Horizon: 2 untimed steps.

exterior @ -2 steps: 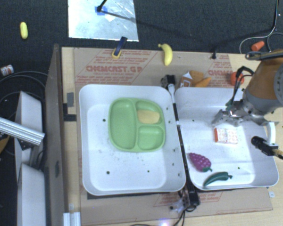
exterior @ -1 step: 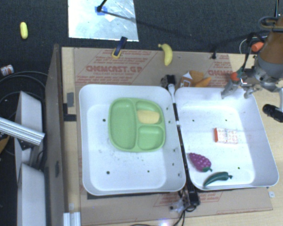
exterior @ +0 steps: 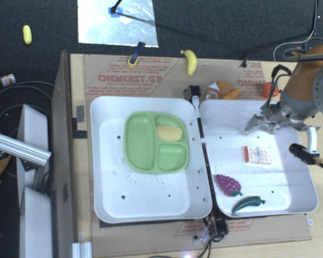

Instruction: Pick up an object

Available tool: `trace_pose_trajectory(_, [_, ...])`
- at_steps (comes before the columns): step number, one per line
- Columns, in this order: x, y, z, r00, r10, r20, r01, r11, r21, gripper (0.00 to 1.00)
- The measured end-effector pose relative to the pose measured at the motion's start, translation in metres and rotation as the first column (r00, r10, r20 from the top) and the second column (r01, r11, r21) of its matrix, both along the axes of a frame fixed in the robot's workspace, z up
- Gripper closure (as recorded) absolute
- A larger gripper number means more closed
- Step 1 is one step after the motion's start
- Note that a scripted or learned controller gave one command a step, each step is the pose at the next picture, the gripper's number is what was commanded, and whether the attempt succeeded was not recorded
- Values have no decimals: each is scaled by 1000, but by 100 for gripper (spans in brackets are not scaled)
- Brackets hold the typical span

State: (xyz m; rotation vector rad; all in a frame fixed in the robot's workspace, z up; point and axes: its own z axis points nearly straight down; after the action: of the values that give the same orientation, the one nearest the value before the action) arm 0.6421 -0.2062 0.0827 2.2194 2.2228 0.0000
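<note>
Bench is a sheet of brown cardboard [exterior: 151,77] with red print on it, sitting over dark carpet, with two shallow white bins side by side on top. The left bin [exterior: 110,198] has a green divided plate [exterior: 145,144] in it, and there's a pale yellow food piece [exterior: 169,133] in the plate's upper right compartment. The right bin [exterior: 296,195] has three loose things: a small red and white packet [exterior: 258,155] around the middle, purple grapes [exterior: 228,184] nearer the front left, and a green pepper [exterior: 247,202] just below the grapes, close to the front wall. The gripper [exterior: 261,122] sits over the back part of the right bin, up and a bit right of the packet, not touching it. Fingers look spread apart with nothing between them. A yellow banana [exterior: 190,61] lies on the cardboard behind the bins.
</note>
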Motion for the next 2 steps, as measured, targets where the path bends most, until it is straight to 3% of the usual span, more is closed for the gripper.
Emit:
trace_pose_trajectory(1, [29,0,61,1000,3,9,-3,1000,-2,0])
trace_pose_trajectory(2, [-26,0,-1,1000,-2,-5,2,1000,2,0])
